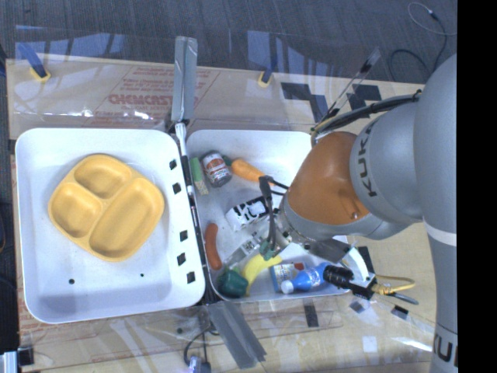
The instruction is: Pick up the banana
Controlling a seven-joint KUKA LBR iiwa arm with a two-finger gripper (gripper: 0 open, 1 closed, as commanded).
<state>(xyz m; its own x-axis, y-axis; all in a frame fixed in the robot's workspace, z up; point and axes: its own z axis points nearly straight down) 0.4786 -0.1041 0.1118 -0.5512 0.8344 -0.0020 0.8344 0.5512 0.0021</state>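
I hang low over the right bin [326,142], my gripper [268,245] down among the clutter near its front wall, and the banana [260,266] lies just below my fingertips, a short yellow curve wedged between a dark green thing [232,284] and a small bottle with a blue cap [304,277]. Whether my jaws are parted or closed I cannot tell — the wrist and its orange band [326,181] hide most of them, and nothing yellow shows plainly between them, so I claim no hold. The risks, as I judge them, come from crowding: the banana touches its neighbours, so a closing finger could land on the green thing or the bottle instead, or push the fruit against the bin wall and let it slip out sideways. The hot dog [211,245] and the black-and-white carton [247,210] sit near enough to be nudged. The left bin [31,208], with its yellow divided plate [107,207], stands well apart.
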